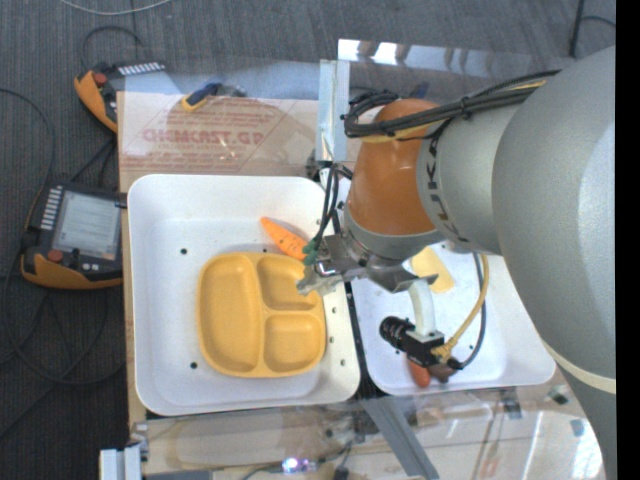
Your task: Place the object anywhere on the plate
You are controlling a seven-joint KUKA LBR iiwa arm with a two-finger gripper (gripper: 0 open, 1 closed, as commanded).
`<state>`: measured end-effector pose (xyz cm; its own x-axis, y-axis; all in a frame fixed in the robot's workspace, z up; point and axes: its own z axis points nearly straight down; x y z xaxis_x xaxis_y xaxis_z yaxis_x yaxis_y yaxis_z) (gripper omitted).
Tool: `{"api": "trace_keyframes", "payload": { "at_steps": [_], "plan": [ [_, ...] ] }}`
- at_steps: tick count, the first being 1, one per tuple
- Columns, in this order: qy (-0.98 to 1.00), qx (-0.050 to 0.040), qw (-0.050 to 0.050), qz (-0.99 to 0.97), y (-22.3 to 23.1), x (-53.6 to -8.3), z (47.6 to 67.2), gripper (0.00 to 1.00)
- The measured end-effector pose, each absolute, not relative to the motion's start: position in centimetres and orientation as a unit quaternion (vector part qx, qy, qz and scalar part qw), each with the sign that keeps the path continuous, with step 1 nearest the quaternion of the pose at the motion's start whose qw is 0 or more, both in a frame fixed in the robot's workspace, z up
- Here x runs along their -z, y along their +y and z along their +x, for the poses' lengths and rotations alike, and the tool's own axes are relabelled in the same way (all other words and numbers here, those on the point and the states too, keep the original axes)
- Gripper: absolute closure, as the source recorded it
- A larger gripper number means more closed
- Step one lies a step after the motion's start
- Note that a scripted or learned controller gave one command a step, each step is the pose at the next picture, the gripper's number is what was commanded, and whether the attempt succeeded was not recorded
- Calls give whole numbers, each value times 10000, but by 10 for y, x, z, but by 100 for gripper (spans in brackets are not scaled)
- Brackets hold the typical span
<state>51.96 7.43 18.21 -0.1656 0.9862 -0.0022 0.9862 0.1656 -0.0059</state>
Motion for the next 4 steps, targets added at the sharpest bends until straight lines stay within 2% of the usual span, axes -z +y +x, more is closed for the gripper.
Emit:
{"api": "trace_keyframes", "payload": {
  "at_steps": [1,2,3,4],
  "plan": [
    [-7633,-28,13,-6460,74,-182,520,0],
    [-7633,-28,13,-6460,74,-182,520,0],
    [-7633,-38,23,-6461,74,-190,520,100],
    [-7634,-38,24,-6460,74,-190,520,0]
  ]
}}
